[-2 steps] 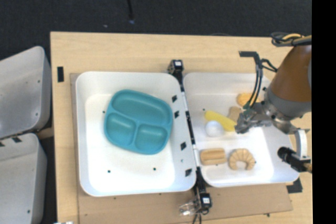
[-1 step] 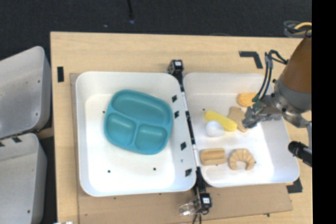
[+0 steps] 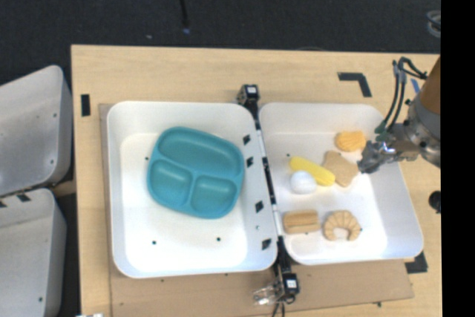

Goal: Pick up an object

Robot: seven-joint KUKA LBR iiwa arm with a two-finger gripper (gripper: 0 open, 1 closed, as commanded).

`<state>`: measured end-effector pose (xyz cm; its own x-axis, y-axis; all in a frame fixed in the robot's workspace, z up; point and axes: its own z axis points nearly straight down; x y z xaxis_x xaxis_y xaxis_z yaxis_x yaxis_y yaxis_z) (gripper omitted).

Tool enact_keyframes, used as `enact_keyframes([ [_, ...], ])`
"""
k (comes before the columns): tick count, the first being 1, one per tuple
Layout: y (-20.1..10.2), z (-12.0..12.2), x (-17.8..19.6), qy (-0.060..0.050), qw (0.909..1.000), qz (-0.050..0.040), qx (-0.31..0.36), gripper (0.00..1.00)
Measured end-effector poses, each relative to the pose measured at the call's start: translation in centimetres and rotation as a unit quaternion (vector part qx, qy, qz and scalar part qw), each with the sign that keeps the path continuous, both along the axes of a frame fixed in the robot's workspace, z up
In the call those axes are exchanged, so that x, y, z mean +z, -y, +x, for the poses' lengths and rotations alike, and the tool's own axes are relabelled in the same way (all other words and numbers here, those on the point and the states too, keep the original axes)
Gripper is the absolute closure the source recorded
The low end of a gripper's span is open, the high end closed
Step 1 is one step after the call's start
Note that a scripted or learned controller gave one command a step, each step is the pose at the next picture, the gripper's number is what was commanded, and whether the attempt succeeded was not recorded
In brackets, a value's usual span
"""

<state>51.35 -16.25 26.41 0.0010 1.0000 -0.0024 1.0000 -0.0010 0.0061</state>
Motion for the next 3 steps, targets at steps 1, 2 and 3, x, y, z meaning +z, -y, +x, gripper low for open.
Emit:
enact_keyframes([
  [1, 0.1, 0.1, 3.8, 0.000, 1.0000, 0.0001, 0.002, 1.00],
  [2, -4.0, 0.8, 3.5, -0.002, 1.0000, 0.0010, 0.003, 1.00],
  [3, -10.0, 1.1, 2.2, -0.002, 1.0000, 0.0013, 0.004, 1.00],
])
